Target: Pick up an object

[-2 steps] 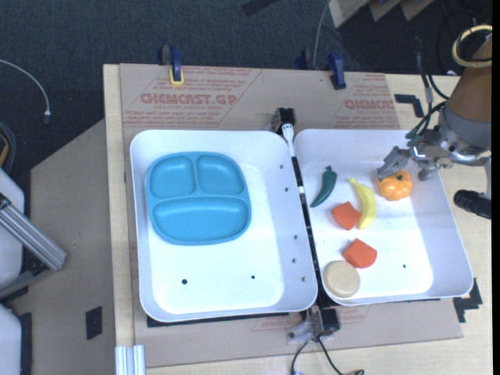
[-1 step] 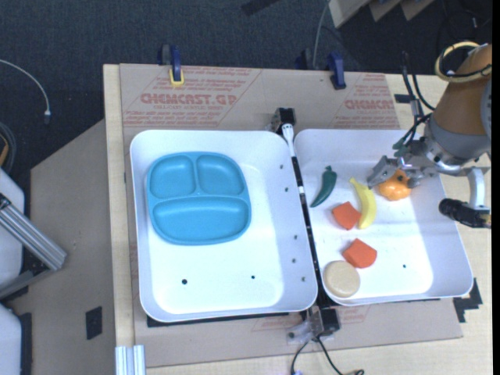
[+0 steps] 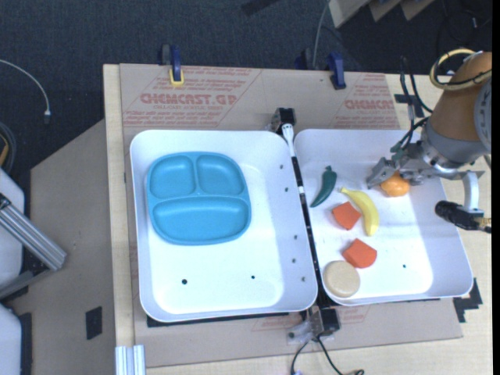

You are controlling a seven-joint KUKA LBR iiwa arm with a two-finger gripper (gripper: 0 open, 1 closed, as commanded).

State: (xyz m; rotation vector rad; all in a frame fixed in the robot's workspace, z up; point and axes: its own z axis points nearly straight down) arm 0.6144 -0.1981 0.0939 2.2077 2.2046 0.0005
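Observation:
My gripper (image 3: pixel 397 175) reaches in from the right and hangs low over the far right part of the right bin (image 3: pixel 437 276). A small orange fruit (image 3: pixel 396 187) lies directly under it, touching or nearly touching the gripper's tip. Whether the orange is gripped cannot be made out. A yellow banana (image 3: pixel 364 210) lies just left of the orange. Beside it are a green pepper (image 3: pixel 323 186) and a red-orange block (image 3: pixel 346 216).
A second red-orange block (image 3: pixel 360 253) and a beige round disc (image 3: pixel 341 280) lie near the right bin's front left corner. The left bin (image 3: pixel 226 287) bears a blue divided plate (image 3: pixel 199 198). A ridge with screws separates the two bins.

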